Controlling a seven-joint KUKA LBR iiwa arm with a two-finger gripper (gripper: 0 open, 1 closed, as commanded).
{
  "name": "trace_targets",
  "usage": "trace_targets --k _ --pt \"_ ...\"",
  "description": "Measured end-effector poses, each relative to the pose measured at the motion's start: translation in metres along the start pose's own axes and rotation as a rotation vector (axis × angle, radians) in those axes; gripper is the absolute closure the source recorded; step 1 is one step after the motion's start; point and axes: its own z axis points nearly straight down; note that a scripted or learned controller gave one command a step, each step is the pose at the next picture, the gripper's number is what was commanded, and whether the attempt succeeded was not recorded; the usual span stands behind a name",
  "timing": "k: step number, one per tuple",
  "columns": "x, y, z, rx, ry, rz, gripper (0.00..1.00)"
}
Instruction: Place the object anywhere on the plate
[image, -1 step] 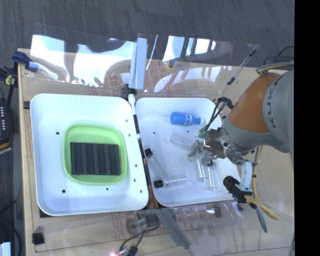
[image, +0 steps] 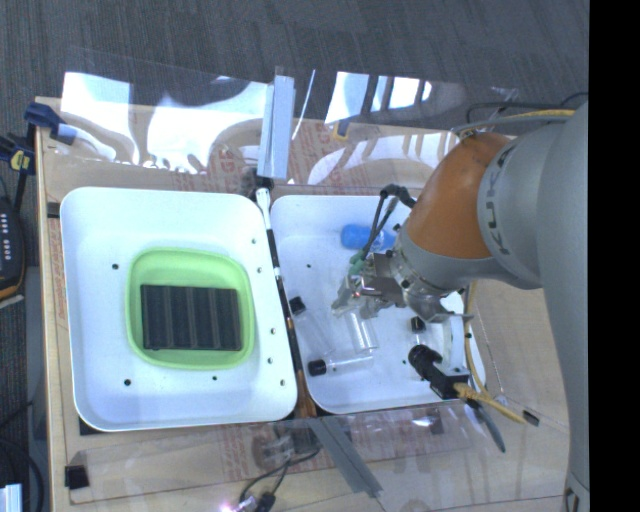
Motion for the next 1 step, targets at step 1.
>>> trace_targets --k 1 --pt "0.0775 0.0227 -0.0285 -0.002 -0.002 -0.106 1.00"
